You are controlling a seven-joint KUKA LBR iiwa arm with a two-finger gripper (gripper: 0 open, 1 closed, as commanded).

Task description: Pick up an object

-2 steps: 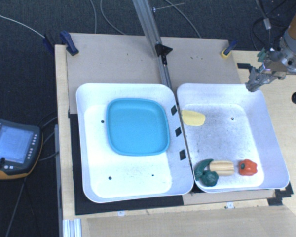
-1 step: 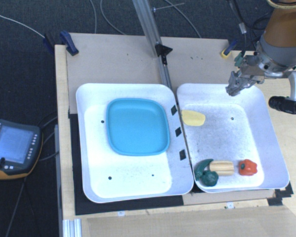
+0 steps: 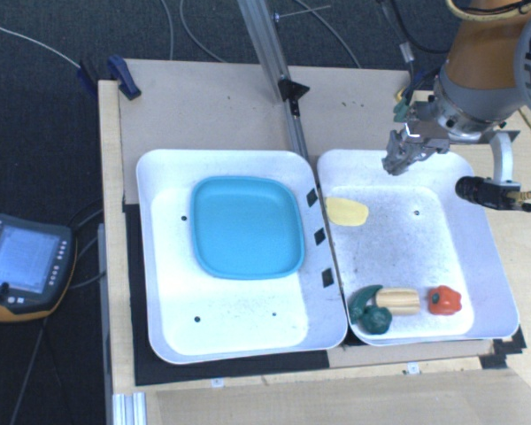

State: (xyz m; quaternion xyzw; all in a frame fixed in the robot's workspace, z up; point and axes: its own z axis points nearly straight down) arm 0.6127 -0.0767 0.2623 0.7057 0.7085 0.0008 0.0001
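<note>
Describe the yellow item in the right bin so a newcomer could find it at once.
Start at the right bin, beside the one holding the blue plate. Against its left wall, far half, lies a flat pale yellow piece, alone, unlike the green, tan and red items clustered at the near edge.

You look down from one fixed camera above the bench [image 3: 248, 96], tilted at a slant, far enough back to take in both white bins [image 3: 164, 264] (the arm [image 3: 491, 51] enters from the right).

Yellow piece [image 3: 347, 212], green piece [image 3: 370, 310], tan block [image 3: 398, 301], red piece [image 3: 443, 300] in right bin [image 3: 398, 237].
</note>
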